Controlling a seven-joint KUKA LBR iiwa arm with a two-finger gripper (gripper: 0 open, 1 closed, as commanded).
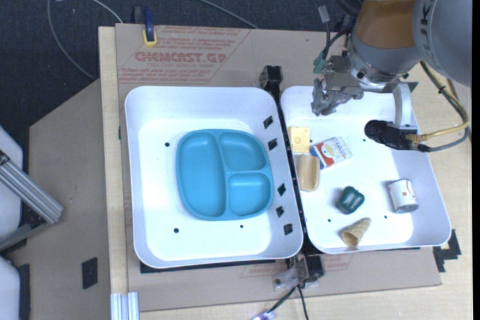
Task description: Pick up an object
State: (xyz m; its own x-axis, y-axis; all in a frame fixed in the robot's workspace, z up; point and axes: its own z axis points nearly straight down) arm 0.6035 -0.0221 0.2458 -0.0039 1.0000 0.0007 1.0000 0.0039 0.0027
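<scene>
Pick not done yet: grey two-finger gripper (327,103) hovers at back-left of right-hand shallow white bin (375,174), nothing visibly held; open/shut can't tell. Nearest obj, small yellow square block (300,139), lies just below it.

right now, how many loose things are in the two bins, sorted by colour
blue: 1, divided plate
yellow: 1, block
tan: 2, roll, cone
dark teal: 1, lump
white with red: 2, packet, can
total: 7
</scene>
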